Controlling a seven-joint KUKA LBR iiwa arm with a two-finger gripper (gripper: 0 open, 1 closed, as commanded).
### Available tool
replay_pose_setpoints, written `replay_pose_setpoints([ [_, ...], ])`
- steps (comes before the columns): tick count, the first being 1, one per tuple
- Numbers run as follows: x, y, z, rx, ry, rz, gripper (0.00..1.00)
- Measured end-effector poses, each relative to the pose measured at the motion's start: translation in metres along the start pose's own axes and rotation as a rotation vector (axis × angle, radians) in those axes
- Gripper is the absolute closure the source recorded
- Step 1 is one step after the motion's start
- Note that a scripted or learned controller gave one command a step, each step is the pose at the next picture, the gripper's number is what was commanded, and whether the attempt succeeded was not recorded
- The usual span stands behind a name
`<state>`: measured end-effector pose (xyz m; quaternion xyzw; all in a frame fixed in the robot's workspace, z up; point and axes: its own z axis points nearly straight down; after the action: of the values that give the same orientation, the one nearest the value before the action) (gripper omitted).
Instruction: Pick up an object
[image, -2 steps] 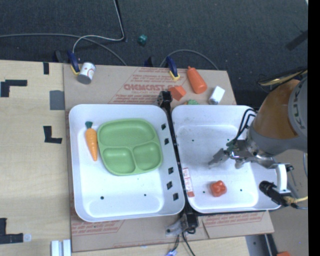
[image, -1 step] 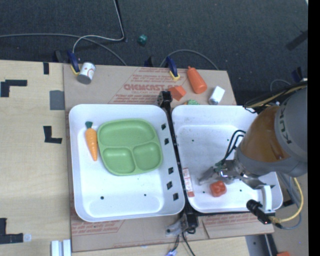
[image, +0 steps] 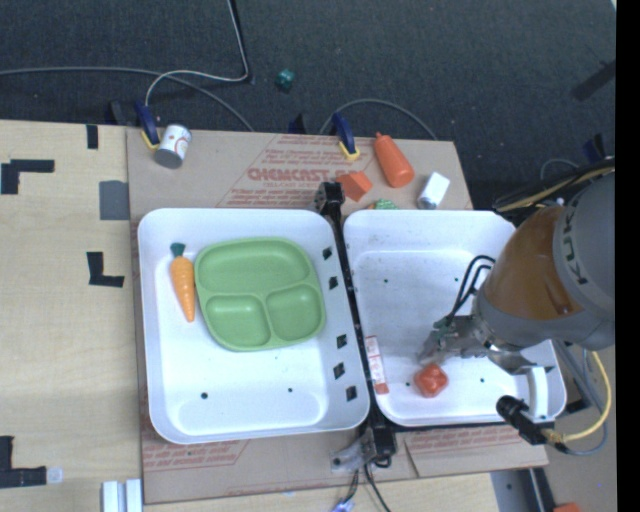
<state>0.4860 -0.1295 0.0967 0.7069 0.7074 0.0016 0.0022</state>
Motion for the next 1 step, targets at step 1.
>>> replay_pose_setpoints([
  [1, 0.0, -0.0001, 0.0001, 0.0, 0.0, 0.0, 0.0],
])
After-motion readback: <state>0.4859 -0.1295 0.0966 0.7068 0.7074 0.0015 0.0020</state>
